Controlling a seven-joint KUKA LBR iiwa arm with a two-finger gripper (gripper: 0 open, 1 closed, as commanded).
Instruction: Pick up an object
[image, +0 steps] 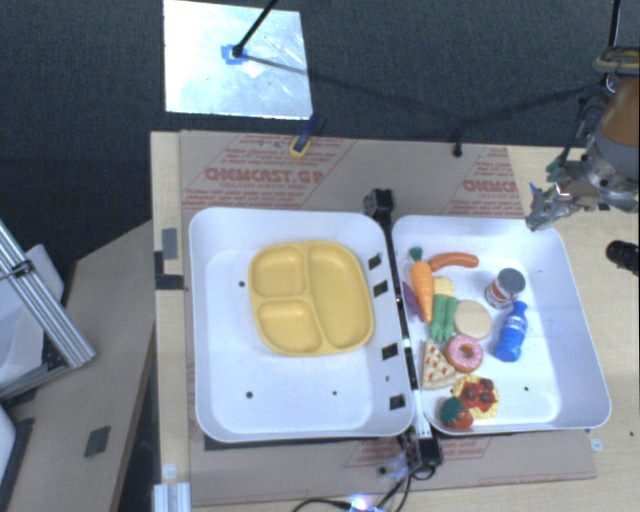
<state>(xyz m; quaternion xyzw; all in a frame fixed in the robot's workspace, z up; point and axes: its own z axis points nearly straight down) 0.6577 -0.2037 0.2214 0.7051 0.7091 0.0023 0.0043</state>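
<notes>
Writing: the cardboard sheet under the bins carries red print, "CHEMCAST GP" on the left and a repeat on the right by the far corner; the smaller lines below are too fine to read. The can's label is too small to read.

Left bin: one yellow plate with three compartments, lying flat near the middle.

Right bin: a cluster of toy food along its left half.
- Carrot, orange with a green top, lying lengthwise beside the divider.
- Sausage, reddish, at the far end, just beside the carrot's top.
- Can, red and white with a grey lid, right of the carrot.
- Blue bottle, tilted, just below the can.
- Round cream piece, between carrot and bottle.
- Green piece, touching the cream piece on its left.
- Pink doughnut, below the cream piece.
- Pizza slice, touching the doughnut's left side.
- Yellow and red piece and a red and green piece at the near end.

Hand: at the far right corner of the right bin, over the bin's rim and the cardboard, well apart from the food. Nothing sits between its fingers; whether they are apart or together cannot be told.

Beyond the bench: a shiny square sheet on dark carpet.
</notes>
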